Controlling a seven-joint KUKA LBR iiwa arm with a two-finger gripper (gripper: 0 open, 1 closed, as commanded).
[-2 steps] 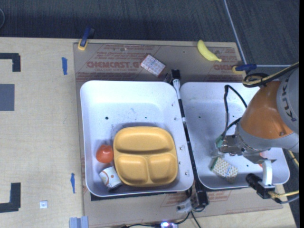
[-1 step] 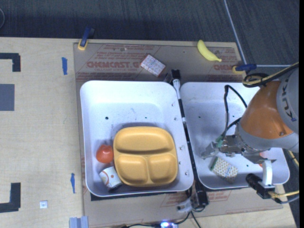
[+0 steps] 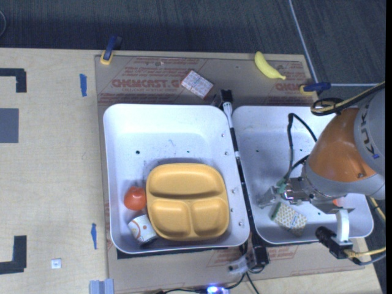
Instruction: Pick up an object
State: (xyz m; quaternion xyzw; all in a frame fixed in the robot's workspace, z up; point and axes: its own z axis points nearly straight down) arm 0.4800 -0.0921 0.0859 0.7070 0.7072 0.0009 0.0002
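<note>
- The gripper (image 3: 277, 196) hangs low in the right bin (image 3: 263, 127), just over a patterned packet (image 3: 289, 216), placed for grabbing.
- Whether its jaws are spread, I cannot tell.

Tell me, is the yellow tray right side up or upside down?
Right side up. The yellow tray in the left bin shows three sunken compartments facing the camera, one wide and two smaller.

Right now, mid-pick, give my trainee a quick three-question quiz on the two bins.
1. True or false: the yellow tray lies in the left bin.
2. Which sits outside both bins? A) banana B) orange ball C) patterned object
3. Fill in: the gripper is over the ___ bin.

Key: 1 true; 2 A; 3 right.
</note>
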